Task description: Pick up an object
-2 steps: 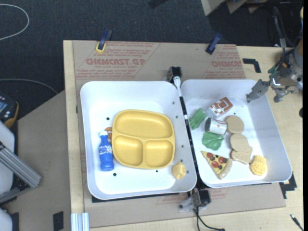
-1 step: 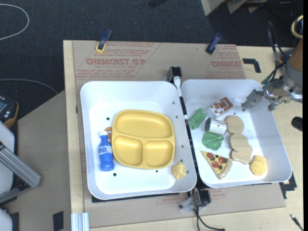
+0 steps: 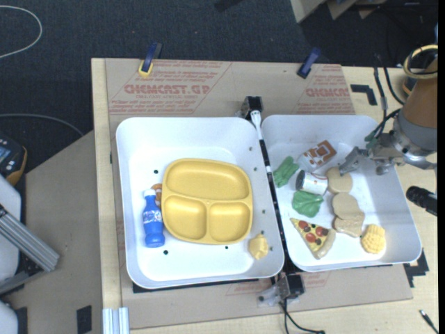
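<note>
Over the right bin [image 3: 410, 218], jaws [image 3: 363, 160] spread, nothing between them, above toy food.

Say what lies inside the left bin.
The left bin holds a yellow tray, a blue bottle at its left and a small yellow piece at its lower right. Something orange peeks from behind the bottle, mostly covered.

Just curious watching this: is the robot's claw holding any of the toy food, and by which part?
Nothing is held: the gripper hangs open above the right bin.
</note>
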